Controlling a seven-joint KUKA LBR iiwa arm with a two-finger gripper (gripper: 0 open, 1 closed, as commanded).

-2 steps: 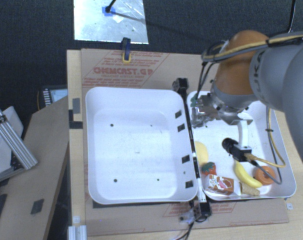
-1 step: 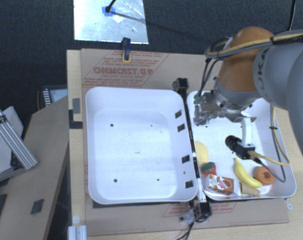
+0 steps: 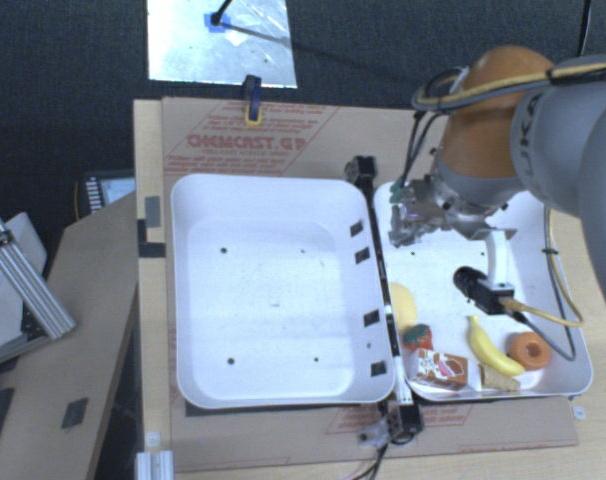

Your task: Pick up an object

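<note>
the banana (image 3: 493, 348) lies in the right bin (image 3: 568, 373), long axis running from upper left to lower right. the gripper (image 3: 401, 224) hangs above the bin's far left corner; i cannot tell how open it is.

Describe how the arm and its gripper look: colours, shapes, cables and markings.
The arm is a thick, rounded grey casing with dark lettering on its side, too blurred to read. A bulbous orange band sits above the wrist. Thin black cables loop along the orange section and down towards the wrist. The gripper is a compact metallic grey assembly, its details blurred.
</note>
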